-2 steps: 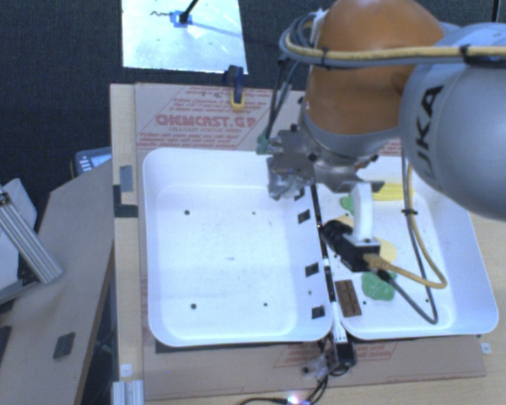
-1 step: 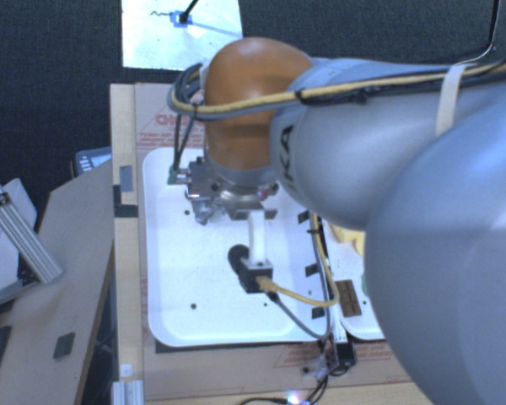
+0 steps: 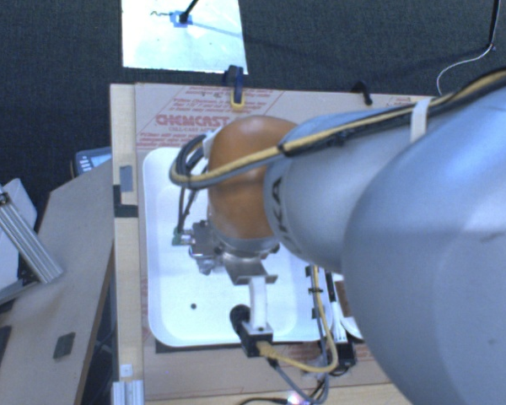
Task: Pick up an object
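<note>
Your arm reaches in from the right & covers most of the view. Its orange band and gripper hang over the white bin, approx. mid-bin. You can't tell if the gripper is apart or together. One dark speck sits on the bin floor, front-left of the gripper; too small to ID.

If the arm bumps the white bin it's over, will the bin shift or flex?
It may well slide: the white bin seems to sit loose on flat printed cardboard. It probably flexes a little too, as it looks like shallow, light moulded plastic.
</note>
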`<state>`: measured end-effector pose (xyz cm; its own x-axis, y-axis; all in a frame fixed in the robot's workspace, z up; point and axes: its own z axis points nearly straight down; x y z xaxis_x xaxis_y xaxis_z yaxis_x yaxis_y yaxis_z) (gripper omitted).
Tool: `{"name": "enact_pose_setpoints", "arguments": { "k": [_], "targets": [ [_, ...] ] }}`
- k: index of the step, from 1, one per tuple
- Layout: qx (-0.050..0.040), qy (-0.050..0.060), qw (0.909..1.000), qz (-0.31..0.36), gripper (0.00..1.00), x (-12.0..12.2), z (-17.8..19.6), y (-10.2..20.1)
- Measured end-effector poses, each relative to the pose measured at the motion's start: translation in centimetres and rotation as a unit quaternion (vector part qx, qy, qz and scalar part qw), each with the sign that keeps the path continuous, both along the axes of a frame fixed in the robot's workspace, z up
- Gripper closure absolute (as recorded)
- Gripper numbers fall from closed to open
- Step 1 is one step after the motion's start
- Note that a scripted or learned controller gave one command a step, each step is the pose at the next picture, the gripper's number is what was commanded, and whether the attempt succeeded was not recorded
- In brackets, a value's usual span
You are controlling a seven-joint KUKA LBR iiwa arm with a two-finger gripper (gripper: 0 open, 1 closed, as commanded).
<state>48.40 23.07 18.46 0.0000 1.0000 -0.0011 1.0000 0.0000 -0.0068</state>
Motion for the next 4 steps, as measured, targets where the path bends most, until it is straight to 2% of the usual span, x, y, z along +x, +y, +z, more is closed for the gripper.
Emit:
{"name": "enact_pose_setpoints", "arguments": {
  "k": [1, 2, 3, 4],
  "targets": [
    [0.0035, -0.009, 1.0, 0.003, 1.0, 0.4, 13.0, 0.1],
    [0.0003, -0.003, 1.0, 0.0, 1.0, 0.3, 6.5, -2.1],
    [0.0033, -0.01, 0.9999, 0.002, 1.0, 0.6, 21.8, -2.9],
    [0.0001, -0.001, 1.0, 0.002, 1.0, 1.2, 8.1, 0.5]
  ]
}}
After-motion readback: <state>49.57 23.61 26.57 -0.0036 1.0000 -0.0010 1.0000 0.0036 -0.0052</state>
